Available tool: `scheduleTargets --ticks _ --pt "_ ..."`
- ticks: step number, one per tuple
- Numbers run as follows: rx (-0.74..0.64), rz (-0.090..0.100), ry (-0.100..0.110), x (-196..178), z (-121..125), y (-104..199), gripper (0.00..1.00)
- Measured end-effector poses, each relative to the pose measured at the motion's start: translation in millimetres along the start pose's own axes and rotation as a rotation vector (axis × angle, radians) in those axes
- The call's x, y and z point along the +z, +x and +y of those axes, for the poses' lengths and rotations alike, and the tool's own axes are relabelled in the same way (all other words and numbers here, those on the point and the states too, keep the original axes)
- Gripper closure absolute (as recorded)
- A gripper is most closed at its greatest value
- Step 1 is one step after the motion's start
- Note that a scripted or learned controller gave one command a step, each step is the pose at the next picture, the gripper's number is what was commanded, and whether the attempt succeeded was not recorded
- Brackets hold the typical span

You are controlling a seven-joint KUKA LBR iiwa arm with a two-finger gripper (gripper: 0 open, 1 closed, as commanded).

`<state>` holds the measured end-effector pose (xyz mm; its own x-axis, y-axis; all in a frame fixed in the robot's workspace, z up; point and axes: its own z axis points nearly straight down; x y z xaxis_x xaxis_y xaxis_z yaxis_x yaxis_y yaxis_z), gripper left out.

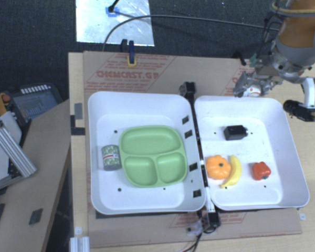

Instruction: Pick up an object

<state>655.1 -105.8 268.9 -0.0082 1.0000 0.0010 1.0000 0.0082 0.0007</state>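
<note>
Here the gripper (253, 84) hangs at the far rim of the right bin (290, 140), up high; something small, white and orange sits at its tip, but whether it is held, or how the tip stands, I cannot tell. Step in hand, as I judge it: no pick is under way, and the arm is poised above the bin. Candidates all lie in the right bin, nearer the camera than the gripper. The black block (234, 132) is closest, lying alone. Further off, the orange pumpkin (218, 167) touches the banana (233, 171), and the red pepper (260, 170) is just beside them. The next move calls for descending over one target; the isolated block looks easiest. The left bin (97, 117) holds a green tray (149, 155) and a can (111, 157).
</note>
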Motion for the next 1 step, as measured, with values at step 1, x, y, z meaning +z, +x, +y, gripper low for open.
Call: scheduleTargets --ticks 1 --pt "-0.001 0.001 0.001 16.9 -8.3 53.4 1.0"
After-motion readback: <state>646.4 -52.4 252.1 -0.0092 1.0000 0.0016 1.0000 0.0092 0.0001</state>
